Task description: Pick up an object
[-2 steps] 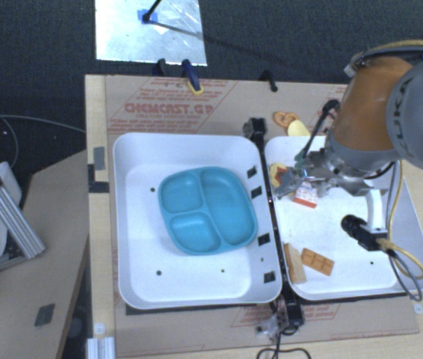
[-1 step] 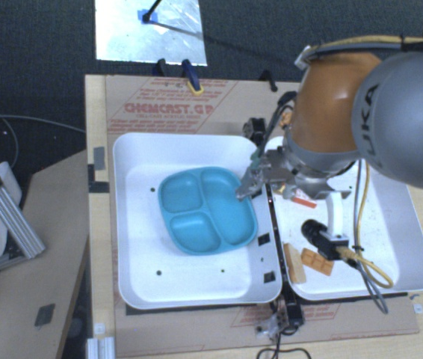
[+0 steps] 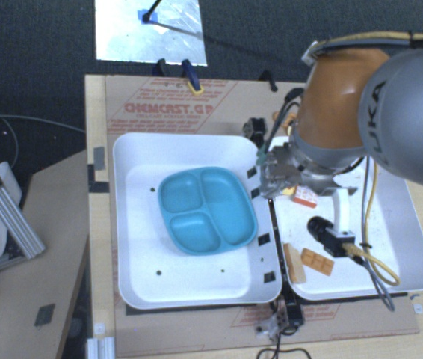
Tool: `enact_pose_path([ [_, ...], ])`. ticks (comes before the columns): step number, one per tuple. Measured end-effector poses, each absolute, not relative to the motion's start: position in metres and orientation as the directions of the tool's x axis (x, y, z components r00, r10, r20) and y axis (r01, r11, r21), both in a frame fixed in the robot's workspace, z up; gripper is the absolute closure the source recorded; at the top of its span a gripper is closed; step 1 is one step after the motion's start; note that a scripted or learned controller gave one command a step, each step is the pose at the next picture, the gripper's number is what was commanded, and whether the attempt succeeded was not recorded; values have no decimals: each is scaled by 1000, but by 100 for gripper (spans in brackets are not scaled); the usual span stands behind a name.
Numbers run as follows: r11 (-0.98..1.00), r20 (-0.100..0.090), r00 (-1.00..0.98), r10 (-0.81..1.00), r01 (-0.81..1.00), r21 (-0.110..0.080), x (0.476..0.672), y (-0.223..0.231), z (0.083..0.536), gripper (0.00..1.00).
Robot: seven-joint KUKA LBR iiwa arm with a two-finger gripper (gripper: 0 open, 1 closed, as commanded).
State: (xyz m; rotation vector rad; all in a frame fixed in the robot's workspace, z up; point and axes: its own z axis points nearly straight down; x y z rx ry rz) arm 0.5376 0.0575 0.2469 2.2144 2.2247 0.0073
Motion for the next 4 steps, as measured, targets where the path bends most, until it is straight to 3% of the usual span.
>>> enact_pose_path([
  [1,11,5,-11,1000,1000,8,486,113,318,100],
  [2,4,5,-5,1000,1000,21,487,102,526,100],
  [3,2,-3,-2,1000,1000,-12,485,120,379,100],
  [4,6,1,-6,1000,1000,6,488,119,398,100],
])
